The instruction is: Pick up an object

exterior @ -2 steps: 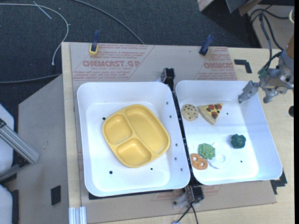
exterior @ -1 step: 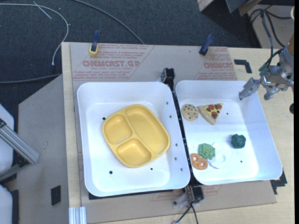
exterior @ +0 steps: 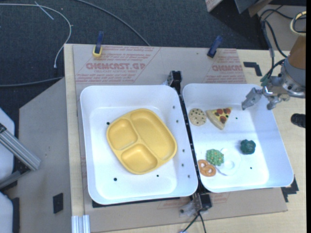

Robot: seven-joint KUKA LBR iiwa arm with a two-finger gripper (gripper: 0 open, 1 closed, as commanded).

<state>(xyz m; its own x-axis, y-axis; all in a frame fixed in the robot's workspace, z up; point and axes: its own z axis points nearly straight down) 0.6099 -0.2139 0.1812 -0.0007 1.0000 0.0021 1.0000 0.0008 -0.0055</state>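
Camera view: the tool [exterior: 260,99] hangs over the upper right corner of the right bin [exterior: 277,144], fingers spread, nothing between them. In that bin lie a cookie [exterior: 197,116] and a pizza slice [exterior: 218,117] near the top, a dark green object [exterior: 248,146] to the right, and a broccoli piece [exterior: 214,156] just beside a pretzel [exterior: 207,168] at the lower left. The left bin [exterior: 97,130] holds a yellow divided tray [exterior: 141,141]. Two blue clamps [exterior: 99,44] grip the desk's [exterior: 121,64] far edge.

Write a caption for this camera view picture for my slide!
Robot hand hovers over the right bin of toy food; yellow tray fills the left bin.
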